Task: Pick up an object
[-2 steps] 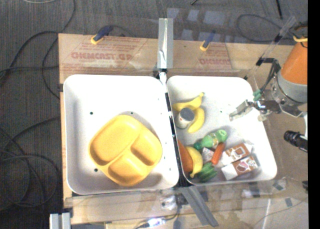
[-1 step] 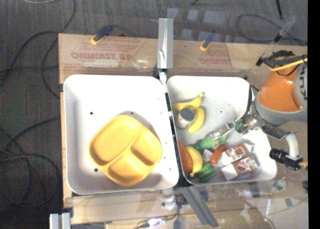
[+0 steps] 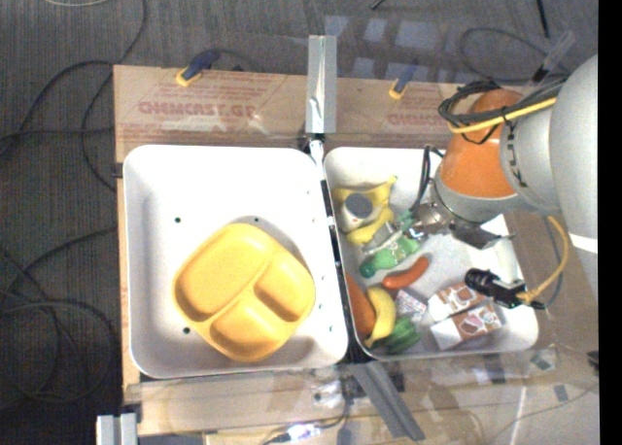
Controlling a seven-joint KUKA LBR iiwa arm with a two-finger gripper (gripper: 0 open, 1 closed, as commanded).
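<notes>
The right bin (image 3: 521, 273) holds a pile of toy foods. A yellow piece with a grey disc (image 3: 362, 208) lies at its far left. Just below that are a green piece (image 3: 381, 259) and a red sausage-like piece (image 3: 405, 273). A banana (image 3: 382, 313), an orange carrot (image 3: 359, 305) and a dark green item (image 3: 398, 337) lie at the near left. Two small brown-and-white cartons (image 3: 465, 315) sit near the front. My gripper (image 3: 408, 226) reaches down from the orange-banded wrist (image 3: 476, 169), right above the green piece and beside the yellow one.
The left bin (image 3: 146, 239) holds a yellow divided plate (image 3: 245, 290). A metal divider strip (image 3: 321, 93) stands behind the gap between the bins. A black cable plug (image 3: 491, 287) and yellow cables hang over the right bin's right side.
</notes>
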